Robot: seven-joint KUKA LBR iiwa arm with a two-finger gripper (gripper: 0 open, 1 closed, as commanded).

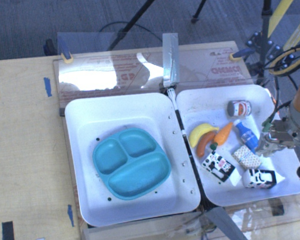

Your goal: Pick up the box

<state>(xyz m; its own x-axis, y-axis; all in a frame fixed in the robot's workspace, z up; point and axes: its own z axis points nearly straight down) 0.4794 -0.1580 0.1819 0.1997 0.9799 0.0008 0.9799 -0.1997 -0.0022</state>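
Box (pixel 218 165), one, black-and-white patterned: lies in the right bin (pixel 222 197), just right of the divider. Nearest, one black-and-white cow toy (pixel 261 177); one checkered block (pixel 247 157); one blue bottle (pixel 247 135); one carrot (pixel 223 133); one banana (pixel 200 133); one can (pixel 239 108). Left bin (pixel 84 150): one blue divided plate (pixel 131 162). Gripper (pixel 272 140): at the right rim, blurred; opening cannot be told.

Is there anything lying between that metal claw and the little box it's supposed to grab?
Nothing visible does. The gripper hangs at the right bin's right edge, right beside the small patterned white-and-tan box. The blue bottle lies close above the box, not between them.
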